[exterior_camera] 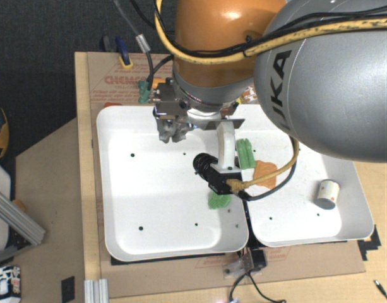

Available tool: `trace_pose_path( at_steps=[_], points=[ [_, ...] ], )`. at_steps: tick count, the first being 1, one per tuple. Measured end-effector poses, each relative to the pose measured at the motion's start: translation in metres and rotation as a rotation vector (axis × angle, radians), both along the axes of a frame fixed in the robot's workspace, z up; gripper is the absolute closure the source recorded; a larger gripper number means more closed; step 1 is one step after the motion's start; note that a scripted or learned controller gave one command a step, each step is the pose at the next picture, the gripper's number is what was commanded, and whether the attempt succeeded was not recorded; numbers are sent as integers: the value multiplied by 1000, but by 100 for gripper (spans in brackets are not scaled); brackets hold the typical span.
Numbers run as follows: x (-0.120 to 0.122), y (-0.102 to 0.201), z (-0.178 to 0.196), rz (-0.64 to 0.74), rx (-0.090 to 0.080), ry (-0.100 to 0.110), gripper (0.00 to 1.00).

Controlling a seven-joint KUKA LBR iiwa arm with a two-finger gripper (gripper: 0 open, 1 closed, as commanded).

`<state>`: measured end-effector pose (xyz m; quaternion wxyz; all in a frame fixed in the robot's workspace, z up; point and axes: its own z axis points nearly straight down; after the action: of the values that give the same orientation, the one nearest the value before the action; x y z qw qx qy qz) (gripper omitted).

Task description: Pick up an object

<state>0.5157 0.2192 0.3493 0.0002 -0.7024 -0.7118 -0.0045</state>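
Observation:
My gripper (173, 131) hangs over the far middle of the left bin (136, 232), and nothing lies on the bin floor right under it. A small green piece (220, 201) lies at the left bin's right edge, nearer the front than the gripper. In the right bin (307, 232), a long green object (245, 153) lies against the left wall with a flat orange piece (266, 171) beside it. A short white and grey cylinder (326, 193) stands alone toward that bin's right side.
The arm's big grey and orange body hides the far part of the right bin. A green clip (144, 92) and a blue and yellow clamp (124, 54) sit on the cardboard beyond the left bin. A metal rail (13, 216) lies off the bench at the left.

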Motion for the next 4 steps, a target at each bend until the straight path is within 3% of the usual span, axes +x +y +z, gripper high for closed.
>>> trace_pose_path(
  at_steps=[1, 2, 3, 4],
  points=[
    [-32, -94, -31, -20, -8, 13, 100],
    [-37, -70, 4, -11, -5, 3, 100],
    [-5, 10, 16, -6, -3, 0, 100],
    [-38, -77, -20, -21, -10, 14, 100]
  ],
)
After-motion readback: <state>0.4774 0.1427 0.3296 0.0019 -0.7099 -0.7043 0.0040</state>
